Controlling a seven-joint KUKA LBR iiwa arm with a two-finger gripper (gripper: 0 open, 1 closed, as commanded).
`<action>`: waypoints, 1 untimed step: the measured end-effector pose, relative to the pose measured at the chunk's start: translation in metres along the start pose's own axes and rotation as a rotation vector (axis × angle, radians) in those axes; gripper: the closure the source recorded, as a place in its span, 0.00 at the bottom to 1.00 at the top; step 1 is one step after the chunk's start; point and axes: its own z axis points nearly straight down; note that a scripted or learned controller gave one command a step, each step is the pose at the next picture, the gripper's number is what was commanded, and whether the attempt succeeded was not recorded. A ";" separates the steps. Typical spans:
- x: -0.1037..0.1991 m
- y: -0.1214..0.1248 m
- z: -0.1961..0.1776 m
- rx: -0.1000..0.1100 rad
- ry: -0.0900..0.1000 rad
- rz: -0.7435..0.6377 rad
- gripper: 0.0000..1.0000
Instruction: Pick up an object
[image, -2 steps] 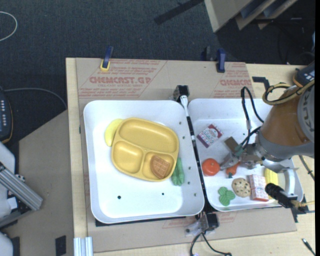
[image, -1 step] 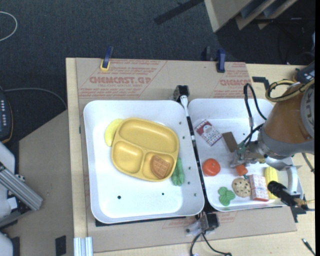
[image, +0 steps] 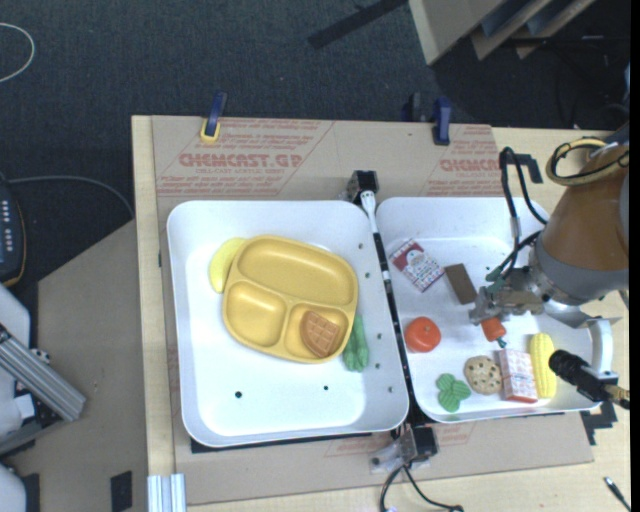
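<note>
the arm comes in from the right, low over the right bin, its gripper down near the middle of that bin, and from up here i cannot tell how far the gripper is open or whether it has hold of anything. right under the tip sits a small orange-red piece, partly covered by the metal, so contact is unclear. crowded neighbourhood around it: a brown block just up and left of the gripper, a red and white packet beyond that toward the bin's far left corner, a tomato to the left of the gripper, well clear of it. nearer the front wall a cookie lies beside a green leafy piece, and to the right of the cookie a pink wafer pack lies touching or almost touching a yellow corn cob. a black cylinder on the arm hangs over the corn's right side. over in the left bin a yellow divided plate sits tilted toward the centre, a waffle in its lower right compartment, a yellow banana-like piece poking out from under its upper left edge, and another green leafy piece just off the plate's right corner, against the wall between the bins.
</note>
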 end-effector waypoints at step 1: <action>-0.005 -0.003 -0.062 -0.003 -0.001 0.000 1.00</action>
